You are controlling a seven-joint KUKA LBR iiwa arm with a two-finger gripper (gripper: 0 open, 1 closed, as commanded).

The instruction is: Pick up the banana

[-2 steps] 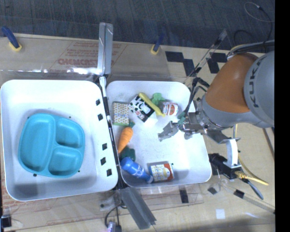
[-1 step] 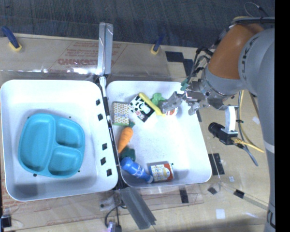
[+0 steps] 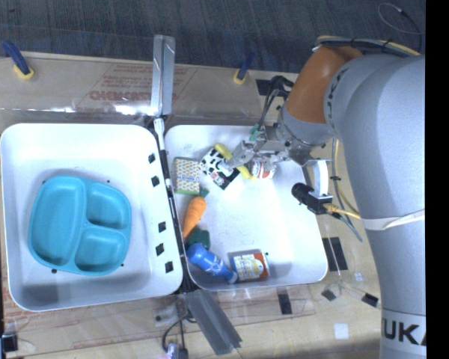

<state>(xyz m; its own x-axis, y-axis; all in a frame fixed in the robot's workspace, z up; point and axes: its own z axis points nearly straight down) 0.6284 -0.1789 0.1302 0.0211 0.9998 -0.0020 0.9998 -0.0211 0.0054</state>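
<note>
While the gripper [image 3: 256,149] hangs over the right bin [image 3: 299,238] (grip state unreadable), the banana [image 3: 234,162] lies just left of it, against a black-and-white box [image 3: 217,170], long axis running upper-left to lower-right.

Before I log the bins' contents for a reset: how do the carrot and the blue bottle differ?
The carrot is orange and tapered; the blue bottle is blue and rounded. The carrot lies nearer the middle of the right bin, the bottle in its near corner. Both lie flat along the bin's left wall.
</note>
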